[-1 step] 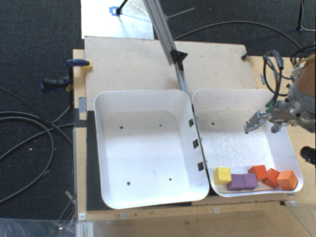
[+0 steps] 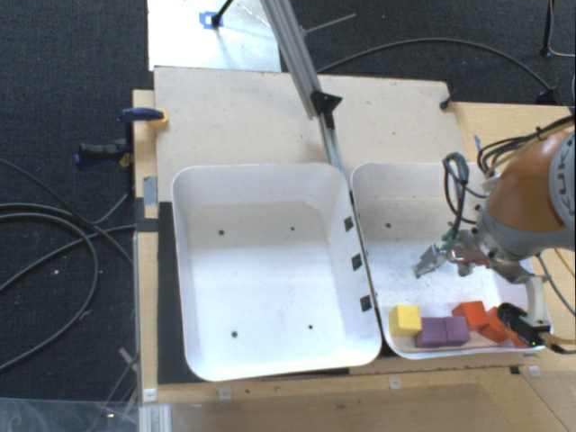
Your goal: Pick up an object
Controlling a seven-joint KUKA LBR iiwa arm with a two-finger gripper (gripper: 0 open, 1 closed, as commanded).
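Currently, camera view: the arm [image 2: 531, 196] comes in from 3 o'clock and the gripper [image 2: 427, 262] hangs over the bare floor of the right bin [image 2: 396, 210], around 4 o'clock in the picture. Released or clenched? Cannot tell at this angle. No block shows in its grasp.

The candidates all sit along the right bin's 6 o'clock wall: the yellow block [image 2: 405, 320] at the 9 o'clock end of the row, the purple block [image 2: 441, 331] touching or just beside it, and the orange block [image 2: 470, 313] next toward 3 o'clock. They are packed close. From the gripper the row lies roughly at 5 to 6 o'clock, near but apart. The left bin [image 2: 180, 241] has nothing to pick.

Judged stage: approach, no grasp made yet.

Risks from here:
- The blocks crowd each other and the near wall, so a descent may land on two at once or push one aside instead of closing round it.
- Purple is wedged between its neighbours — little room either side, likely a slip or a nudge.
- Yellow has its 9 o'clock side free and looks the safest target, though the bin corner is close.
- A straight drop from the present spot would meet bare floor, so a sideways move toward 6 o'clock is needed first.
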